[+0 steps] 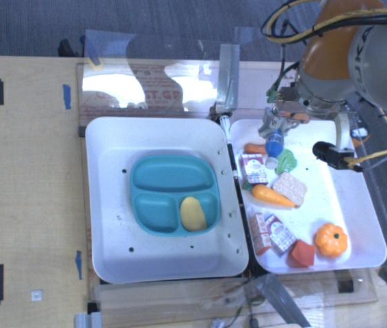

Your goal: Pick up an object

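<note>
Hovering over the back of the right bin point(364, 214), gripper point(275, 132) looks clamped on a blue bottle point(274, 145) w/ white cap, just above the green toy point(286, 160). Left bin point(104, 203) has a teal divided tray point(169, 176) w/ a yellow lemon-ish thing point(193, 214) in its lower-right section.

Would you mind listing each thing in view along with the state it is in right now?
gripper: low over the right bin's far end, at the blue bottle
blue bottle: directly under the gripper
teal tray: flat in the left bin
yellow item: in the tray's near right compartment
carrot: lying flat in the right bin
small pumpkin: sitting near the right bin's front edge
</note>
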Tool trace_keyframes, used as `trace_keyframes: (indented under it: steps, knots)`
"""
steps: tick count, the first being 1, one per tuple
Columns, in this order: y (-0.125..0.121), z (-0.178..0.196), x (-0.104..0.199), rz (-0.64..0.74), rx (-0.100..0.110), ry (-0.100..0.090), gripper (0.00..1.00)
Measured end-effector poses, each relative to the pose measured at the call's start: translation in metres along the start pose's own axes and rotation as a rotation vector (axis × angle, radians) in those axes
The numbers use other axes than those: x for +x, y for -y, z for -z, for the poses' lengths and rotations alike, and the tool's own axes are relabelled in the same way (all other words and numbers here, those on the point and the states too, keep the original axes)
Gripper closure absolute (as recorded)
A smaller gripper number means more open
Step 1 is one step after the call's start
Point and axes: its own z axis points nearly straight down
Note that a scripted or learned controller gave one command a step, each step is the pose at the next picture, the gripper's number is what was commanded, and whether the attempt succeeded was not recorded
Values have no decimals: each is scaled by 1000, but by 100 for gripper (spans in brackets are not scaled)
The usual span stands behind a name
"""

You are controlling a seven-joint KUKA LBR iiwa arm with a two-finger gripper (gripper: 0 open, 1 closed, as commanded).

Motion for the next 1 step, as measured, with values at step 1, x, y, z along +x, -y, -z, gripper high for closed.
trace_keyframes:
  steps: [1]
  knots:
    - [-2, -19, -11, 129, 12, 0, 100]
